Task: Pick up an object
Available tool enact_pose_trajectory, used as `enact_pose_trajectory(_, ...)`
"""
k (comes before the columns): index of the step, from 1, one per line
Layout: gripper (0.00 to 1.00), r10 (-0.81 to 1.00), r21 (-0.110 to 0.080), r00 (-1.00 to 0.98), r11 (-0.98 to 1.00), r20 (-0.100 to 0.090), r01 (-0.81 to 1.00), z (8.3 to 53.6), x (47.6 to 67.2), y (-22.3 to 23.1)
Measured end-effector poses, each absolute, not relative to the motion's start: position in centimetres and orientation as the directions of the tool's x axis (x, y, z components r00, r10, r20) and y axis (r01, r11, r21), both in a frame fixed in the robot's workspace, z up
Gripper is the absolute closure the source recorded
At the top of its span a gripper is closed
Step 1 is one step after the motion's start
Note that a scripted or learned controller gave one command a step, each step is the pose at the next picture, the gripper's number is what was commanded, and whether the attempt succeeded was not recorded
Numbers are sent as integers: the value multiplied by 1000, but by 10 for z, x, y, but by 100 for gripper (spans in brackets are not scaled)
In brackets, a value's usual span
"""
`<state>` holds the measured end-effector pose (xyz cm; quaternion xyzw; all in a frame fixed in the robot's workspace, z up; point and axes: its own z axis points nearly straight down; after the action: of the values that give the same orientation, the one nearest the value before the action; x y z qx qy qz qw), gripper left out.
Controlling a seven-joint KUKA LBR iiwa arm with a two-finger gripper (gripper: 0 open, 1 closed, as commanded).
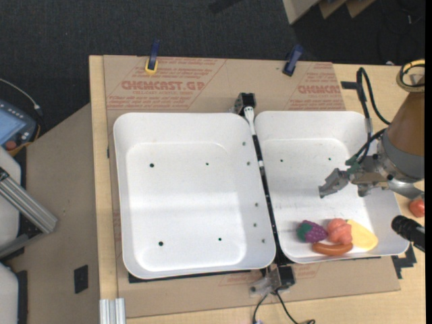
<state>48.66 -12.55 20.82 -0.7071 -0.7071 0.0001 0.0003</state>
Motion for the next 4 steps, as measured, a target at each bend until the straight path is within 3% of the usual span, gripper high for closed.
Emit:
enact_pose_trajectory(1, 0, 1000, 21, -6, 6, -2, 1000, 380, 481, -87)
enact_pose_trajectory(2, 0, 1000, 23, -8, 8, 1, 1000, 543, 480, -28)
enact_pose_trajectory(3, 100, 1000, 7, -1, 1, -1, 1000, 544, 480, -30)
enact_pose_trajectory(4, 100, 1000, -16, -8, 8, 0, 1000, 397, 502, 47)
